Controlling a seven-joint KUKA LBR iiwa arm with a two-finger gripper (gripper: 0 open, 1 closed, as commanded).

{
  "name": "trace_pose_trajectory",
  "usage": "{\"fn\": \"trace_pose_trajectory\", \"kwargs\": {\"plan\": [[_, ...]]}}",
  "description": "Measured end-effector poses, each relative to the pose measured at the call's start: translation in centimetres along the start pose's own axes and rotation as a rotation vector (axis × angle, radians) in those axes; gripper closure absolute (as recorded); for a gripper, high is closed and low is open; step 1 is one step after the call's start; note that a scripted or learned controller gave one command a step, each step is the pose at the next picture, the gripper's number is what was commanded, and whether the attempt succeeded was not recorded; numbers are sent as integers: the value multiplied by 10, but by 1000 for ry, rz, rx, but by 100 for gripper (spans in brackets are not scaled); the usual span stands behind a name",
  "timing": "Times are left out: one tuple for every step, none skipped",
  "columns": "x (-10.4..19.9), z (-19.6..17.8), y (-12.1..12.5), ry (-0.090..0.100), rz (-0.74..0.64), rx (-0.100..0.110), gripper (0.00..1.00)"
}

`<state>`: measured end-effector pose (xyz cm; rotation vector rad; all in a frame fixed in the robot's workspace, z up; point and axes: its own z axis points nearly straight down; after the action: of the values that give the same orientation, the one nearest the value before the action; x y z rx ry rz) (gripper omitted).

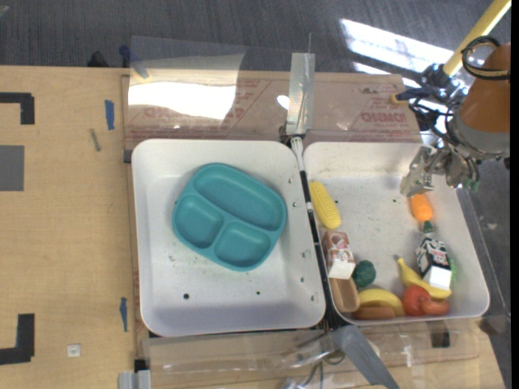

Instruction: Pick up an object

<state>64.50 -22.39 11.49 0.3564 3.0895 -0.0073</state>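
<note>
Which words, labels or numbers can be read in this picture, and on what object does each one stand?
Red print on the clear panels behind the bins: blurred and seemingly mirrored, not readable.
Small carton with a picture label in the right bin: print too small to read.
Black and white carton: no legible text.
Nothing else carries readable text.

One fixed camera looks down aslant on both white bins [146,241].

A tan wooden bench [57,217] stands on grey floor [203,6] streaked with sunlight [389,43].
</note>
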Motion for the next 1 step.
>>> {"fn": "trace_pose_trajectory", "kwargs": {"plan": [[0, 1, 0, 2, 0, 0, 0]]}}
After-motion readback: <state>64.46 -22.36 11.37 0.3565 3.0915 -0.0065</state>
